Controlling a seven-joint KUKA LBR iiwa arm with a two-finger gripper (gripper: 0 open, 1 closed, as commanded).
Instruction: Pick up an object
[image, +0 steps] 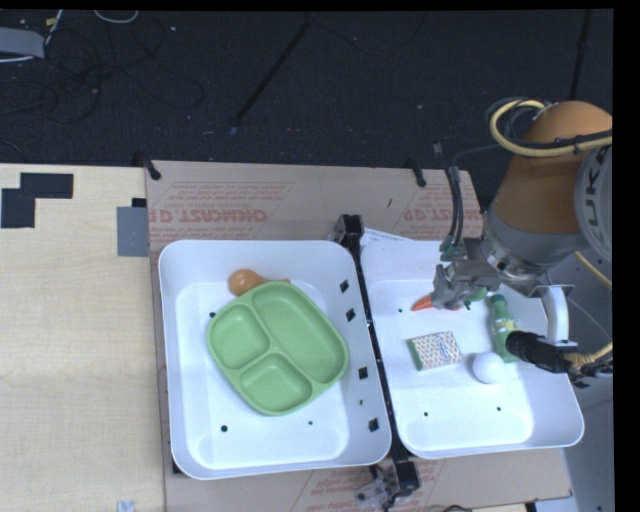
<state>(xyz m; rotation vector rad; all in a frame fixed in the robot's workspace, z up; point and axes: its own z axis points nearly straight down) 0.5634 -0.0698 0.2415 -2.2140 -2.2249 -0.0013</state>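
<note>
I'm hanging my fingers low over the upper part of the right bin, beside the orange carrot-looking thing, since that's closest; can't tell if they're spread or pinching. The patterned packet and white ball are lying mid-bin, and the green divided plate is sitting in the left bin on the pale table.
</note>
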